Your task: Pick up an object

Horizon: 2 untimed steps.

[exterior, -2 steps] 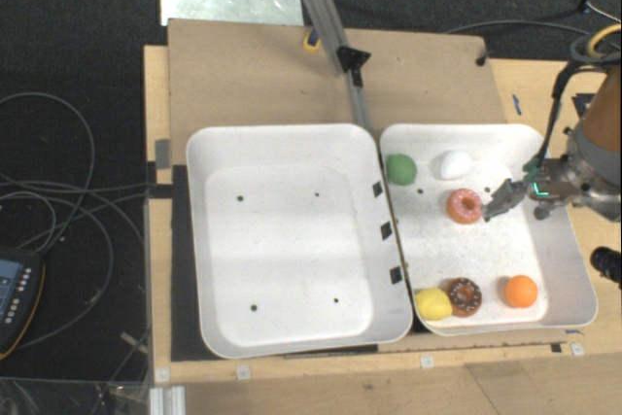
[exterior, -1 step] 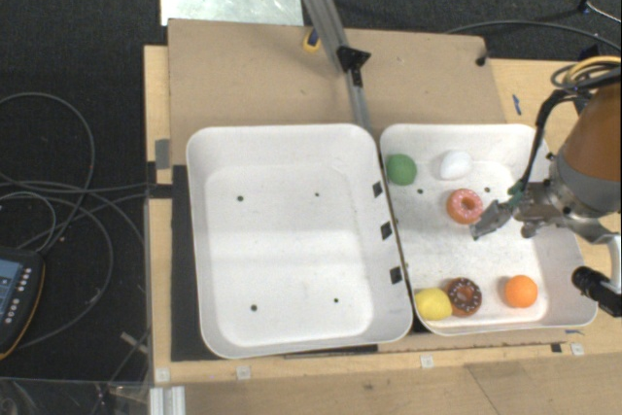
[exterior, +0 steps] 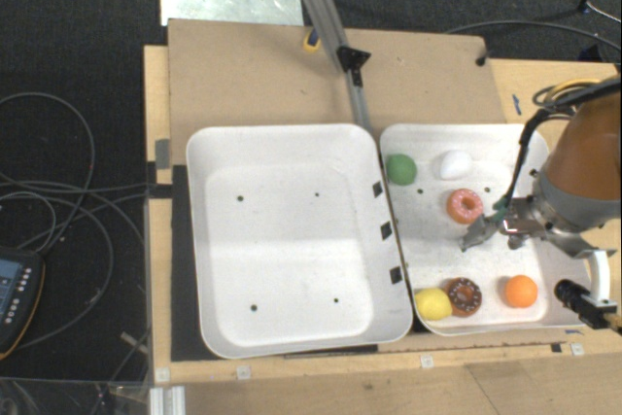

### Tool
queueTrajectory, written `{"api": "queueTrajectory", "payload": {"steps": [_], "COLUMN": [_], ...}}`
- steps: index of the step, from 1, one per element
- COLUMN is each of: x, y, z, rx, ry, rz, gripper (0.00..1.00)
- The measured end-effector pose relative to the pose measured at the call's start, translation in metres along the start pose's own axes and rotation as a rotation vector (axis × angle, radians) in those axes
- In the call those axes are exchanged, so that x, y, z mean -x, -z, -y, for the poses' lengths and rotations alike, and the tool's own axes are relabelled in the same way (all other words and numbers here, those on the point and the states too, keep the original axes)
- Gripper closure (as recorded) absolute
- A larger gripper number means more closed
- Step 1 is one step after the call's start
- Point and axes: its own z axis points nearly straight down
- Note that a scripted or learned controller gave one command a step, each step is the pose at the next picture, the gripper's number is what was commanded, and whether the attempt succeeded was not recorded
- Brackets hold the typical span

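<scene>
The gripper [exterior: 476,236] hangs low in the right bin [exterior: 428,209], nothing visibly held and its spread beyond my telling, the pink doughnut [exterior: 465,205] just above it, so it looks mid-approach, needing to settle over one object.

Grey arm [exterior: 573,209] w/ orange band [exterior: 586,151] — yellow & black cables [exterior: 569,92].

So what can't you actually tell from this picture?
- Whether the gripper holds anything: its tip is small and dark in the camera view, just below the pink donut.
- The right bin: its right side is hidden under the arm.
- What the white object is: too small and pale against the bin.
</scene>
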Motion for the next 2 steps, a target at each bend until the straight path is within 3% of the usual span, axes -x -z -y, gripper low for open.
{"api": "queueTrajectory", "payload": {"steps": [1,2], "x": [0.0,0.0], "y": [-0.052,-0.039], "z": [0.0,-0.001], "rx": [0.0,0.006], "ry": [0.0,0.0], "rz": [0.0,0.002], "gripper": [0.0,1.0]}}
